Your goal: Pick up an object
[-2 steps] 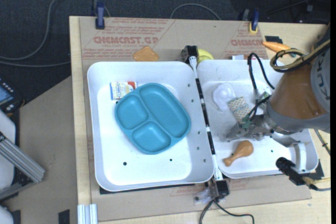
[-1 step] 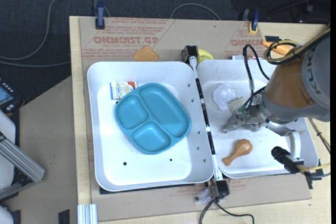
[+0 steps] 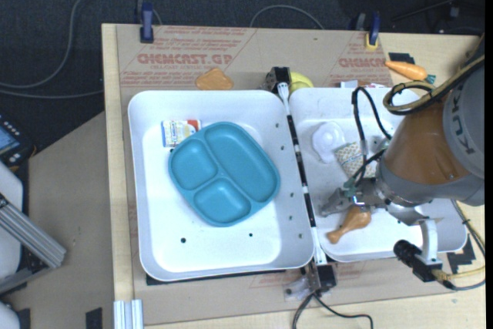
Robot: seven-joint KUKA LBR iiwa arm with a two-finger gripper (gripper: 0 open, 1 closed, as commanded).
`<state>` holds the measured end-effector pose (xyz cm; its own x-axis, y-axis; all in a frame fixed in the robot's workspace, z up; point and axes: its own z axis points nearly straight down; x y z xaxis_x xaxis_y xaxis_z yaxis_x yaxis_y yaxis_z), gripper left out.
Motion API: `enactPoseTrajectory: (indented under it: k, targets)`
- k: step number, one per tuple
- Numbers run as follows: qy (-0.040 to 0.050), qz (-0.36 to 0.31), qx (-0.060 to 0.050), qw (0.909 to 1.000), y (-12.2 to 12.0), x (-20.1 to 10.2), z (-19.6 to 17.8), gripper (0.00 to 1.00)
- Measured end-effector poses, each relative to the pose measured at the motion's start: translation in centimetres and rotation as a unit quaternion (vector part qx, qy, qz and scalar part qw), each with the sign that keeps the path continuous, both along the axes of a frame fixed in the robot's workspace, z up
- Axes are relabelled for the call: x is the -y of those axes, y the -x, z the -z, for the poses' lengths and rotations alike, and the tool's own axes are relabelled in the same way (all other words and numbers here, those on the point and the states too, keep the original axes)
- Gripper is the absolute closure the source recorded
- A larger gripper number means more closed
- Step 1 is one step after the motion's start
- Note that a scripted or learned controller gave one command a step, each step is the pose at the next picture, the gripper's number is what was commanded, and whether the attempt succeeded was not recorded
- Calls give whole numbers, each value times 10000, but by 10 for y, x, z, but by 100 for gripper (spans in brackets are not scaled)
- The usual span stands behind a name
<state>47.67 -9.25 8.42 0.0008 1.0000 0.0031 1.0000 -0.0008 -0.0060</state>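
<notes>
One camera sits high above the bench (image 3: 231,50) and looks down at a slant, facing toward twelve o'clock where dark carpet shows beyond the far edge. It stands far enough back to take in both white bins (image 3: 154,243) whole. The arm (image 3: 431,142) enters from three o'clock, large and near.
</notes>
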Motion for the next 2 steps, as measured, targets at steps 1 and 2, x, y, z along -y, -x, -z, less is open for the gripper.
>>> enactPoseTrajectory:
  k: [1,2]
  targets:
    - [20,9,34,10000,-2,1,-11,100]
    - [19,8,30,10000,-2,1,-10,0]
